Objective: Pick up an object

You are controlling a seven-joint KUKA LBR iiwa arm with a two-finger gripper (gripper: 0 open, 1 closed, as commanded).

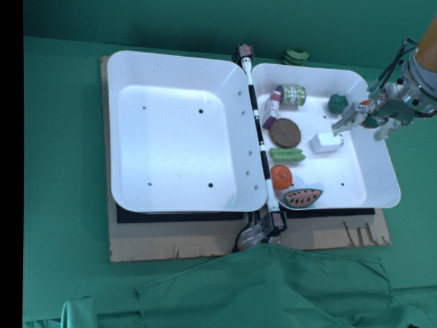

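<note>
Above the right bin's [382,169] far-right rim, the gripper [363,120] hangs spread, holding nothing.

This is a robotics lab test bench rather than a home or shop. Two shallow white bins [184,132] [369,176] sit side by side on a cardboard sheet [171,241], green cloth [61,183] drapes the whole bench and backdrop, and a grey arm with an orange band [427,43] reaches over the right bin's far right corner.
</note>
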